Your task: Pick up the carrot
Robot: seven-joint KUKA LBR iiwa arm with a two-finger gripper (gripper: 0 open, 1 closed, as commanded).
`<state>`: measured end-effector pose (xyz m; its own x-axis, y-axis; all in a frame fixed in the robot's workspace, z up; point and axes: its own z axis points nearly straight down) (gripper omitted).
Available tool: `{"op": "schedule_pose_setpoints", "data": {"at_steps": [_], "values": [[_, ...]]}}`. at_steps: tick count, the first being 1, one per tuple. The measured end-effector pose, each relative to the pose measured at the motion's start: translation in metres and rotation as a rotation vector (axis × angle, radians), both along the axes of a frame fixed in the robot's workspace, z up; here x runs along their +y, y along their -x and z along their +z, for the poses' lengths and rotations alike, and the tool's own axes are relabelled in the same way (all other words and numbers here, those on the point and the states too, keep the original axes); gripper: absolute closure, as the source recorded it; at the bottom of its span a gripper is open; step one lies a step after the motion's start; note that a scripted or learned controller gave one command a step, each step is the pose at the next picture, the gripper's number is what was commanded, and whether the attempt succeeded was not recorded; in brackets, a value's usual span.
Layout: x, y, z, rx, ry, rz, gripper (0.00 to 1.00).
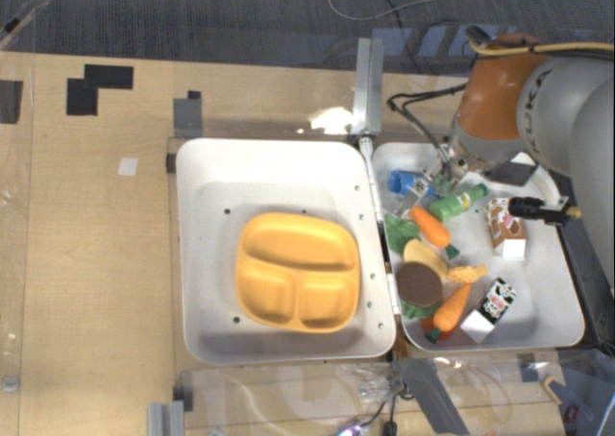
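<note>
The wooden surface [86, 261] carries two white bins side by side. The left bin [207, 184] holds a yellow divided tray [298, 269]. The grey arm [567, 108], with its orange band, reaches in over the right bin [553, 300] at its far end. That bin is crowded: a brown disc [419, 282], a green bottle [457, 203], a blue item [402, 181], two small cartons [504, 223]. One carrot [430, 227] lies near the bin's middle, just below the jaws [430, 184]; a second carrot [451, 307] (longer, slanted) lies toward the near edge. Whether the jaws are parted or closed cannot be told, and nothing visibly sits between them.
</note>
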<state>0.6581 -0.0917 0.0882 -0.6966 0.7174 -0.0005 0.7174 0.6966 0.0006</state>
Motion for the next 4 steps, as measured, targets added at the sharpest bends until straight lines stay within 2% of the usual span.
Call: {"op": "schedule_pose_setpoints", "data": {"at_steps": [1,2,3,4], "values": [[-0.049,0.048,0.14,-0.009,0.003,0.235,0.0],[-0.001,0.049,0.008,-0.018,0.003,0.401,0.0],[0.001,0.046,0.02,-0.026,0.004,0.4,1.0],[-0.045,0.018,0.072,-0.008,0.002,0.105,1.0]]}}
